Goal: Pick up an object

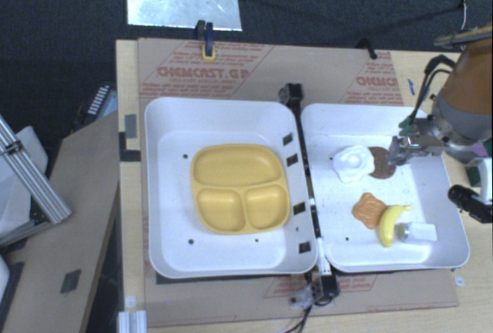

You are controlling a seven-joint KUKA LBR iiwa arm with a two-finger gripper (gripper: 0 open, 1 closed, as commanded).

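- Over the right bin (431, 169), at its upper right side: the jaws (402, 148), reaching in from the right on the grey arm (462, 112) with its orange band.
- State of the jaws: cannot tell whether they are spread or closed; the metal tip is small and seen at a slant. Nothing visibly sits between them.
- Item 1, brown disc (381, 162): flat, round, lying just below and left of the jaws, touching or nearly touching the tip. Being round, it has no long axis to line up with. Judged the likeliest target, as the nearest thing.
- Item 2, white lump (351, 163): just left of the brown disc, edges touching or overlapping it; farther from the jaws, along the same leftward line.
- Item 3, orange piece (369, 210): near the front of the right bin, well apart from the jaws.
- Item 4, banana (391, 222): beside the orange piece, touching it, long axis running from upper right to lower left.
- Item 5, white bottle (420, 232): lying on its side just right of the banana.
- Left bin (166, 169): holds 1 yellow divided tray (236, 187) with 3 compartments, far from the jaws.
- Counter (254, 65): carries both bins side by side.
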